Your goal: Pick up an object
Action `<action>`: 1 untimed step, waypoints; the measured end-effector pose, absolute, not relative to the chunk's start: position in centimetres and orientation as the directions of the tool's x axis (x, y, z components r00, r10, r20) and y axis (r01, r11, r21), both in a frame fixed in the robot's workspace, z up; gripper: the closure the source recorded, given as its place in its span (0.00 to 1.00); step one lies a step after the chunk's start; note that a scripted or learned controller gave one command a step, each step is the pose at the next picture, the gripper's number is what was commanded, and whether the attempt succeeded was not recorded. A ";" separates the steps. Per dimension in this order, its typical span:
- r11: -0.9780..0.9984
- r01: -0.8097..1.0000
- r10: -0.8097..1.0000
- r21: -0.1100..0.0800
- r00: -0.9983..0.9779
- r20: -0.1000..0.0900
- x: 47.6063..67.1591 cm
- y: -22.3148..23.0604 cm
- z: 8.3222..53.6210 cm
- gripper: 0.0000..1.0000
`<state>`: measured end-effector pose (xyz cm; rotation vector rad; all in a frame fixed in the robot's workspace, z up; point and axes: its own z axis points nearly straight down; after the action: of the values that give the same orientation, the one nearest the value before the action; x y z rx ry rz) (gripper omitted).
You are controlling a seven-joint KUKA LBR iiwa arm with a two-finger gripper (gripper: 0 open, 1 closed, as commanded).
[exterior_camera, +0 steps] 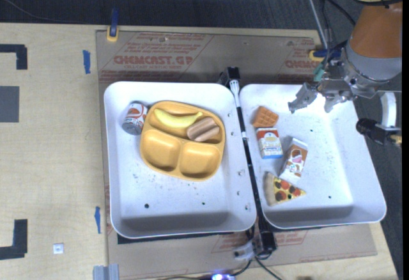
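Observation:
My gripper (315, 100) hangs over the far part of the right bin (339, 205), its two fingers spread apart with nothing between them. Left of it and nearer the front lie an orange waffle piece (265, 117), a small red and blue carton (271, 143), a brown and white carton (295, 160) and a pizza slice (282, 190). The closest of them, the waffle piece, sits about a finger's length to the gripper's left.
The left bin (128, 208) holds a yellow divided tray (182, 141) with a banana (174, 119) and a sausage (203, 130) in it, and a small can (133, 117) beside the tray. A black divider (239, 125) runs between the bins.

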<state>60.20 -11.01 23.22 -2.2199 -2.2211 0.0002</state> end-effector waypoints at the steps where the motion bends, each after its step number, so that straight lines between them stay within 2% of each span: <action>1: -0.001 1.000 1.000 -0.003 0.001 0.000 58.7 -13.7 10.9 0.00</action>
<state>58.67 -13.74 10.86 -2.2212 -2.2189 0.0026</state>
